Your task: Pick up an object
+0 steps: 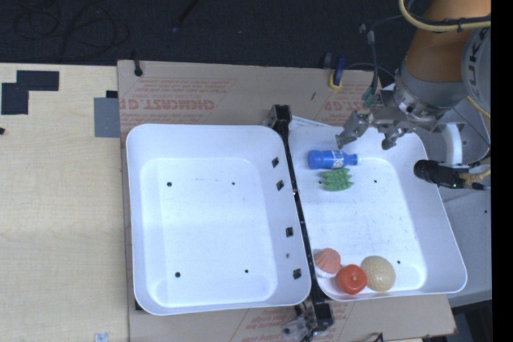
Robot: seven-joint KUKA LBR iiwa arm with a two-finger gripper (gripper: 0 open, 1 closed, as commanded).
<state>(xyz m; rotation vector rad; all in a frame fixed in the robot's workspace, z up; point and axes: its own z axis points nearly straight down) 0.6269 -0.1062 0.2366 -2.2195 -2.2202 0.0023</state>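
In the right bin [417, 228] a blue bottle [332, 159] lies on its side near the back wall, with a small green leafy toy [337, 180] just in front of it. At the bin's front edge sit a pink shell-like piece [327, 260], a red tomato-like ball [351, 279] and a tan round ball [378, 272]. My gripper [371, 135] hangs above the bin's back right part, to the right of the blue bottle, with its fingers [350, 132] spread open and nothing between them.
The left bin [152, 172] stands beside the right one, with a black divider strip [290, 196] between them. Both rest on a brown cardboard sheet [208, 92]. A light wooden bench surface [56, 204] stretches to the left.
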